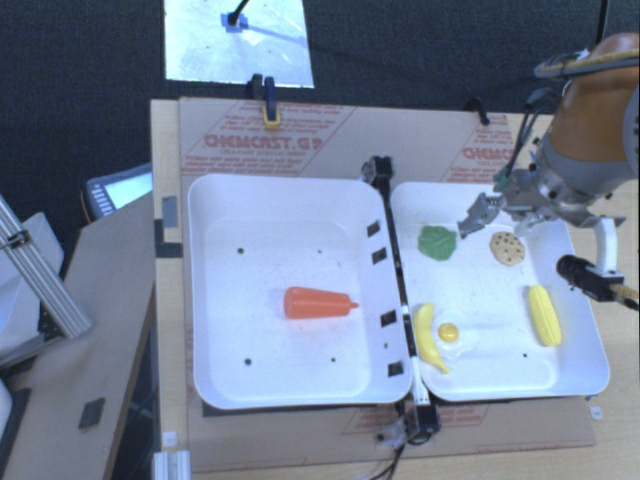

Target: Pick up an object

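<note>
An orange carrot (318,303) lies in the left bin (215,203). The right bin (575,373) holds a green leafy piece (437,241), a round speckled cookie (507,248), a yellow corn cob (543,314), a yellow banana (428,336) and a small white piece with a yellow centre (448,333). My gripper (480,215) hangs over the back of the right bin, between the green piece and the cookie and just above them. Nothing shows between its fingers.
A black divider with clips (388,258) runs between the two bins. A yellow-and-black clamp (268,103) holds the board at the back. A black part of the arm (590,276) juts over the right bin's right side.
</note>
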Tool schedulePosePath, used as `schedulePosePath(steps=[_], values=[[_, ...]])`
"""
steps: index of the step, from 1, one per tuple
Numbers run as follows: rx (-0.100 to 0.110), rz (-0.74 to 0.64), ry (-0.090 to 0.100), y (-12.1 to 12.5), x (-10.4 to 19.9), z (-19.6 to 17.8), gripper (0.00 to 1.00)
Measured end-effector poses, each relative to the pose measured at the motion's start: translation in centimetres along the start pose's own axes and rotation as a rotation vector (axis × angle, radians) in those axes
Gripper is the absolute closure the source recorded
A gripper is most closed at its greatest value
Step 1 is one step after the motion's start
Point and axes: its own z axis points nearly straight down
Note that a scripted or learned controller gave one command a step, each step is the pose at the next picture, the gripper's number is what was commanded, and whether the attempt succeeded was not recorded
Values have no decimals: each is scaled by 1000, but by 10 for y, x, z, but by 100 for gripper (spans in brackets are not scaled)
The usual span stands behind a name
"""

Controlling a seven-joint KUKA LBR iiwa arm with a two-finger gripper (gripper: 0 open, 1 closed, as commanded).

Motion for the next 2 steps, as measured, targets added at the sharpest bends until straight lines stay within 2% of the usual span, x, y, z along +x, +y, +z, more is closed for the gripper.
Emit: schedulePosePath(steps=[1,2], values=[[-3,-2,0,1,0,-11,100],[-5,-5,1,2,1,-22,100]])
